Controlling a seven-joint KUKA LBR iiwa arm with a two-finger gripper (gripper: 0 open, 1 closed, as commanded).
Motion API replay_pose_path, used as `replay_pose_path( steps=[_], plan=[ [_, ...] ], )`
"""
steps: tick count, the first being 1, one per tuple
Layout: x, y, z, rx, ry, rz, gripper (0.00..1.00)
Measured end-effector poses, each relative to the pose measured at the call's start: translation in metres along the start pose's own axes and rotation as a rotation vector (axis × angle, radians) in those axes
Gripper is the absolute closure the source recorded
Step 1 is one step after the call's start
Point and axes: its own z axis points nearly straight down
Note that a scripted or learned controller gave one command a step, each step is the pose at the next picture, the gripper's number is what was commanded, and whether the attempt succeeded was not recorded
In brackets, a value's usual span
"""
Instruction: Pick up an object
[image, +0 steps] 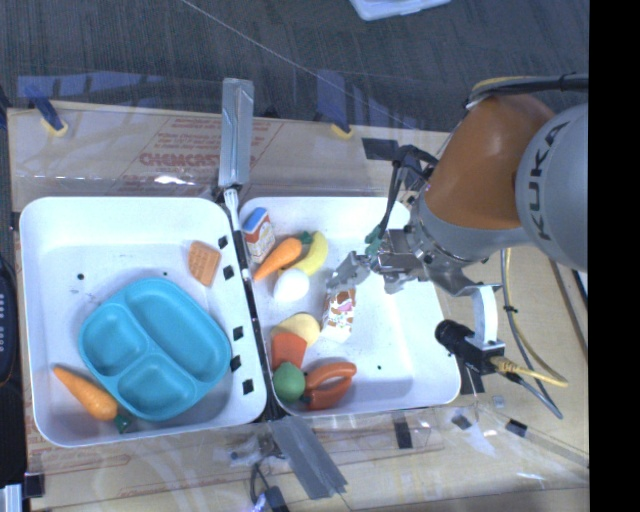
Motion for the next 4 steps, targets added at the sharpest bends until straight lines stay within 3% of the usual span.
replay_pose_path(
  steps=[1, 2, 3, 4],
  plan=[
    [-0.022, 0.038, 0.116, 0.011, 0.001, 0.036, 0.0],
    [-0.047, 0.04, 0.175, -0.001, 0.0, 0.095, 0.0],
    [-0.047, 0.041, 0.164, -0.002, -0.001, 0.09, 1.0],
    [0.017, 0.062, 0.059, -0.008, 0.001, 0.039, 1.0]
  ],
)
